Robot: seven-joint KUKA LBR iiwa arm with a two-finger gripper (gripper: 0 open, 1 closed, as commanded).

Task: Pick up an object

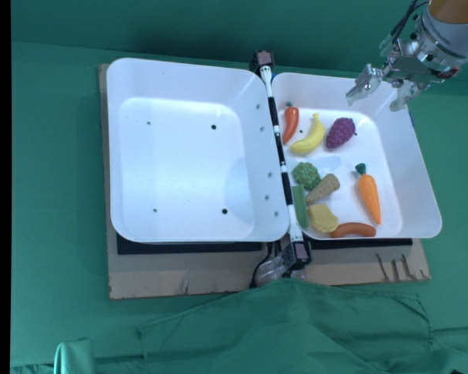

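Green cloth (62,170) spread over the whole bench, flat and even at the back. Rumpled folds (296,326) bunched along the near edge — darker there. Brown cardboard sheet (140,283) laid under the middle, with a black mat (187,247) on top of it, perhaps foam. Lit cool and bluish, soft shadows — no walls or windows visible.

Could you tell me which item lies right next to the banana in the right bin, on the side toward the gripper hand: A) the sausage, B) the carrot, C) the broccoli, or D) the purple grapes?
D: the purple grapes sit just beside the banana at the far end of the right bin, nearest the hand.
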